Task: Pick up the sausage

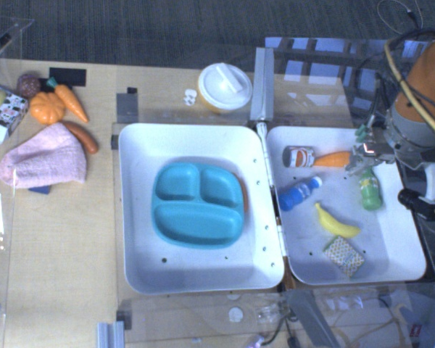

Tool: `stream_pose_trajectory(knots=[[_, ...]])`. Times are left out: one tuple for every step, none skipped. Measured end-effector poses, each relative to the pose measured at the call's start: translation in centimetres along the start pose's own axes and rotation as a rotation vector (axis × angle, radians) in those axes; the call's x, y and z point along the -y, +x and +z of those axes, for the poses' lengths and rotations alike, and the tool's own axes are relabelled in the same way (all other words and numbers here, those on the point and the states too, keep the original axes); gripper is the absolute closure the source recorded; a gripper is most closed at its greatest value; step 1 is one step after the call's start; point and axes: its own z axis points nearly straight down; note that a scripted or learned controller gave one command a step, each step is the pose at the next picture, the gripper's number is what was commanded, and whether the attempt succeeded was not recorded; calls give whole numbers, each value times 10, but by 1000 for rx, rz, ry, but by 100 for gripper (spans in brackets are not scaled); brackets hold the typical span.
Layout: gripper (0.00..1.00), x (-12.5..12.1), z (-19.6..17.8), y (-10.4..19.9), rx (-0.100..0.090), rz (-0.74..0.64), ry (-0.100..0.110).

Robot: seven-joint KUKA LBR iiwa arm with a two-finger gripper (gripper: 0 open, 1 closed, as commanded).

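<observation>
Grey arm [420, 93] angled down, end effector [367, 153] over right bin [413, 267]

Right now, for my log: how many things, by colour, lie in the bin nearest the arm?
Orange tapered carrot: 1
Blue plastic bottle: 1
Green plastic bottle: 1
Yellow curved banana: 1
Red-and-white can: 1
Checked square pad: 1
Total: 6

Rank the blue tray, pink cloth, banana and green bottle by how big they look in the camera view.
1. blue tray
2. pink cloth
3. banana and green bottle: these look too close in size to rank, the banana longer and thinner.
</observation>
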Motion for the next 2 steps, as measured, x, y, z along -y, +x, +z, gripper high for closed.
stream_pose_trajectory(knots=[[100, 76, -119, -50, 1, 37, 0], [100, 53, -38, 3, -1, 126, 5]])
